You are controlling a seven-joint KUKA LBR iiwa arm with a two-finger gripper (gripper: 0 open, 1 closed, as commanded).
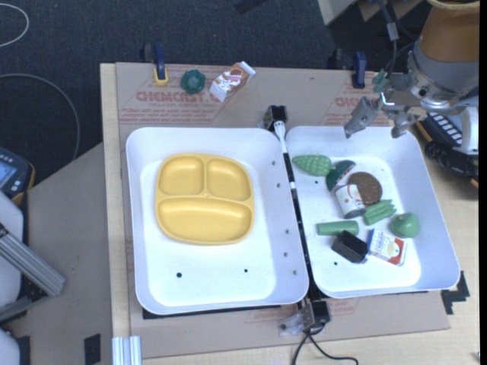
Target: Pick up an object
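The end effector (378,118) hangs spread and empty above the right bin's (435,196) far rim. The can (349,199) and other clutter lie below and nearer. Approach step; next, descend over one piece.

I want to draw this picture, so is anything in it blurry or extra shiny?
In the camera view, the yellow plate looks sharp, with soft shine on its ridges; the white bins are evenly lit, with no hard shadows; the small toys cast faint shadows only; the gripper near the top right looks slightly soft.
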